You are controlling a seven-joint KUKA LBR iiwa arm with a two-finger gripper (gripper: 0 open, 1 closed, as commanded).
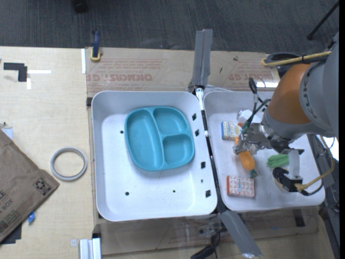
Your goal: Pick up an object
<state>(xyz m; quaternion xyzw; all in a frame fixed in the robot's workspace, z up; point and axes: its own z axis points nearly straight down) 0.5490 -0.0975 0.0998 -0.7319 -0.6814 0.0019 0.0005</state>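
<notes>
The jaws (243, 146) hang in the right bin (215, 161), just above an orange object (247, 160). I cannot tell how they stand.

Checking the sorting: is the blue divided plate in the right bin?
No, the blue divided plate lies in the left bin.

one fixed camera looks down from above the bench at a slant, far enough back to take in both white bins (99, 161) side by side, bench top to the left, dark floor along the top edge.
</notes>
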